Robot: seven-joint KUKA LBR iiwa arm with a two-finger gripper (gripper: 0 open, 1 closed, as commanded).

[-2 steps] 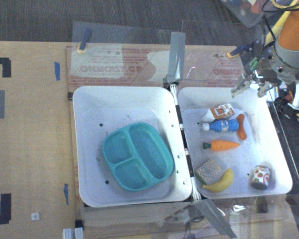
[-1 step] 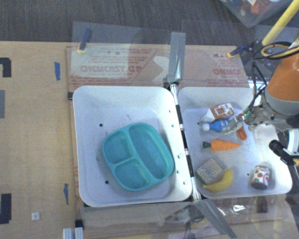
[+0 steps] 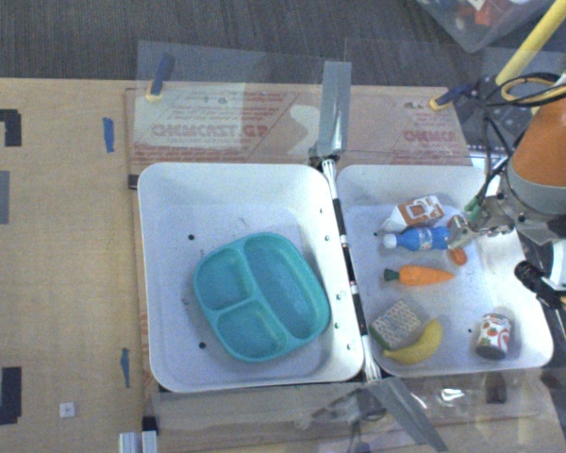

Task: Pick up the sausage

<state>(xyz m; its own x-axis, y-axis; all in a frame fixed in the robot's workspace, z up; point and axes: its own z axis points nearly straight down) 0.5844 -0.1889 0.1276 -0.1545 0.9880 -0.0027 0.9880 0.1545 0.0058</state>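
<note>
On the desk (image 3: 57, 281), the left bin (image 3: 170, 196) holds a teal divided plate (image 3: 260, 296), lying a little askew. In the right bin (image 3: 377, 196), a blue bottle (image 3: 417, 240) lies just below a small carton (image 3: 417, 211). A carrot (image 3: 423, 275) sits lower, then a yellow banana (image 3: 417, 344) touching a speckled sponge block (image 3: 396, 323), and a small can (image 3: 493, 335) at lower right.

The right bin (image 3: 509, 185) is crowded: a carton (image 3: 421, 210), bottle (image 3: 421, 240) and carrot (image 3: 424, 275) cluster at its middle, a sponge (image 3: 396, 324) and banana (image 3: 417, 343) near its front edge, a can (image 3: 492, 336) in its front right corner. Its back edge lies open. A teal tray (image 3: 260, 295) takes the left bin's (image 3: 170, 206) middle.
</note>
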